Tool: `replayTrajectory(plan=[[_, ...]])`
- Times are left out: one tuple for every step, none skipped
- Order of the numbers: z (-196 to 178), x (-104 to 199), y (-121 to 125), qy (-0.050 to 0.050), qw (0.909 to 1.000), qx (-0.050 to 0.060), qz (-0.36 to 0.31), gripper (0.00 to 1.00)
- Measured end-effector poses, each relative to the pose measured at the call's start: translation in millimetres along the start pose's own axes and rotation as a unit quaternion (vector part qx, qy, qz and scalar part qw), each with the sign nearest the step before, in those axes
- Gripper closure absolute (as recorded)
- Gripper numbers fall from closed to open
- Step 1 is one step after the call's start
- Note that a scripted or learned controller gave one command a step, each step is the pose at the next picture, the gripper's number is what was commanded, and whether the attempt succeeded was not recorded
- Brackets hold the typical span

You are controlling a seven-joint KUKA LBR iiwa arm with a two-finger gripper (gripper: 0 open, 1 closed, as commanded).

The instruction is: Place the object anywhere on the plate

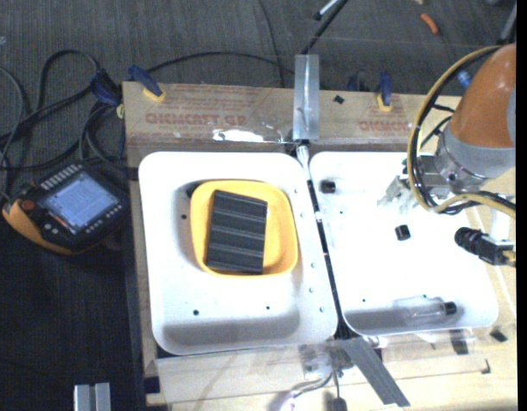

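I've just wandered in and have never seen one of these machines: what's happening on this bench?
A grey and orange robot arm reaches in from the right over the right-hand white bin. In the left bin a dark ribbed block already lies on a yellow plate. A clear tube with a dark cap and small dark bits lie in the right bin.

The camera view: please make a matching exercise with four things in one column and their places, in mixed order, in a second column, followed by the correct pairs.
Things:
1. yellow plate
2. dark ridged block
3. clear tube with black cap
4. handheld control pendant

Places:
A. on the yellow plate
B. in the left bin
C. on the floor, left of the bench
D. near the front edge of the right bin

Pairs: 1-B, 2-A, 3-D, 4-C
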State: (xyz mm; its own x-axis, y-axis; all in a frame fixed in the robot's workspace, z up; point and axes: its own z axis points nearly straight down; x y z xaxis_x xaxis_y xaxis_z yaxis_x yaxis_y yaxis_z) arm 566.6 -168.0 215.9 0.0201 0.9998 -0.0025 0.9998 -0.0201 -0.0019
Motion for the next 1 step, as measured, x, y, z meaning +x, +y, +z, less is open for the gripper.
replayTrajectory(plan=[[-0.1,0.0,0.1,0.0,1.0,0.0,0.0,0.0]])
